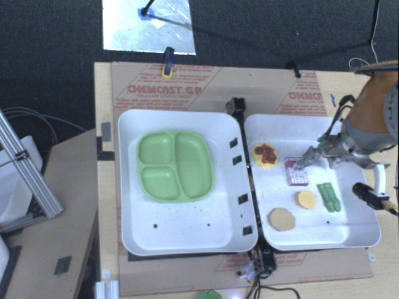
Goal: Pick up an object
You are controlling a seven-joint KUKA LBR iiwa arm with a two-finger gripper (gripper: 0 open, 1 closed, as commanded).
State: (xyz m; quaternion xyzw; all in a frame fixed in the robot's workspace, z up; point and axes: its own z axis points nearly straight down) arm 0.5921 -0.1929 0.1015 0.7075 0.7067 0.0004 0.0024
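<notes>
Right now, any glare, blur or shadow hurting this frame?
Camera view: even, soft light, faint shadows under both bins; the silvery reflective sheet on the dark floor glints but sits away from the work. The green three-compartment plate is sharp; the claw by the small pink patterned card is slightly soft.

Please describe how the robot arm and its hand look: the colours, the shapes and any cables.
The arm is thick and rounded, grey with a broad orange band above the wrist. Thin dark cables run along it near the wrist. The hand is light grey metal, slim and pointed, much narrower than the arm. A separate black and white part projects below the wrist.
</notes>
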